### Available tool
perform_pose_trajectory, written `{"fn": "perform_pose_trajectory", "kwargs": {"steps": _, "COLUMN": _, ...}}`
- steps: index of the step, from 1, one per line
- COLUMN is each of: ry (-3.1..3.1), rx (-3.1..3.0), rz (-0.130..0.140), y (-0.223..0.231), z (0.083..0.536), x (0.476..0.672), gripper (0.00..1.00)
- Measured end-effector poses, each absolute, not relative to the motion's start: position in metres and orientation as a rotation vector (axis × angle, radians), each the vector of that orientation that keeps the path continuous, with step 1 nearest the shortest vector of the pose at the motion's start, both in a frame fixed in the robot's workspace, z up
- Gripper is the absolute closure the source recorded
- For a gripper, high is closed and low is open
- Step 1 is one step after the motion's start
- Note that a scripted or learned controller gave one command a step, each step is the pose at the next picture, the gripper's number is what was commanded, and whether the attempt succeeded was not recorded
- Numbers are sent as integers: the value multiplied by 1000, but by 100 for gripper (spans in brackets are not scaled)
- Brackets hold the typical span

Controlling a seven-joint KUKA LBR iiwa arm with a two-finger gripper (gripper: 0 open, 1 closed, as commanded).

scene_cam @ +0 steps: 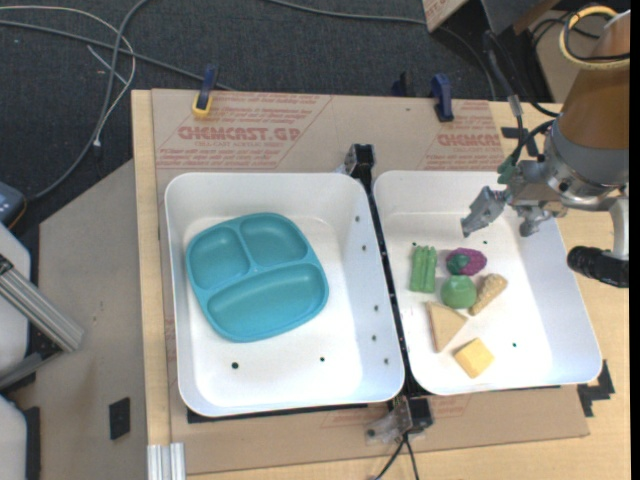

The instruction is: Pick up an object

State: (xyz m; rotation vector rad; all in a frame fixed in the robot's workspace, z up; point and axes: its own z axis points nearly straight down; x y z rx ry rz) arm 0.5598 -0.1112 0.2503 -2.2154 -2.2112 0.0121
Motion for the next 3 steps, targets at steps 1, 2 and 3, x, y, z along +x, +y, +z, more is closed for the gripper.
{"fn": "perform_pose_trajectory", "kwargs": {"steps": 1, "ry": -2221, "rx": -2220, "rz": 0, "y": -111, "z": 257, "x": 562, "gripper": 0}}
{"fn": "perform_pose_trajectory", "kwargs": {"steps": 2, "ry": -2216, "rx": -2216, "rz": 6, "y": -107, "z": 194, "x": 563, "gripper": 0}}
{"fn": "perform_pose_trajectory", "kwargs": {"steps": 3, "ry": -2216, "rx": -2217, "rz": 6, "y": -103, "z": 149, "x": 556, "gripper": 0}}
